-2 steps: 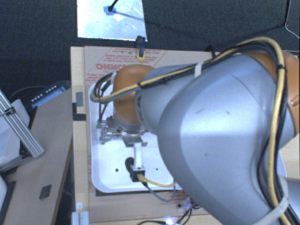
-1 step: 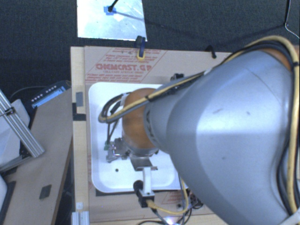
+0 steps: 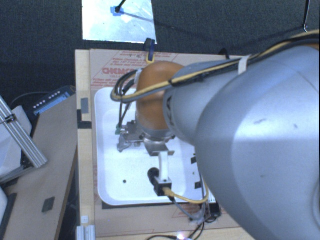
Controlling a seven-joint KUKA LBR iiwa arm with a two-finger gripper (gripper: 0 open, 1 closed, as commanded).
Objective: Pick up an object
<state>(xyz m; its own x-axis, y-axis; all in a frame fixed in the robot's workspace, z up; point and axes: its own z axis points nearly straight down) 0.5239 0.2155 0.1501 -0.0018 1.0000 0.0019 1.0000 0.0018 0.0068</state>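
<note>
We see our grey arm (image 3: 260,134) reaching in from the right edge of the frame, its broad near link so close to the camera that it covers most of the right half and the lower right corner. It narrows toward the middle, where the orange band (image 3: 150,101) sits just above centre, and a bundle of cables (image 3: 210,73) runs along the arm's upper edge and loops at the band's left side. Below the band the wrist (image 3: 152,139) points downward, and the gripper (image 3: 125,140) shows as metal parts just left of it.
</note>
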